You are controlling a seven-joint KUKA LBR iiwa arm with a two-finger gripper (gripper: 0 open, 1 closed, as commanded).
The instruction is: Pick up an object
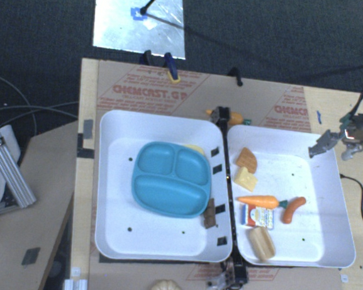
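Gripper over right bin's far right edge, nothing held; finger spread impossible to tell. Carrot, sausage inside that bin.

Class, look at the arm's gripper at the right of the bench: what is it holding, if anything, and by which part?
Nothing is held. The gripper hangs at the far right corner of the right bin, with no object between its fingers; the toy foods lie apart from it in the bin.

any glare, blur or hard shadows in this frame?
Camera view: foil sheet at the top glares brightly; the white bins are evenly lit with only soft shadows under the food; gripper at the right edge is slightly soft; plate is sharp.
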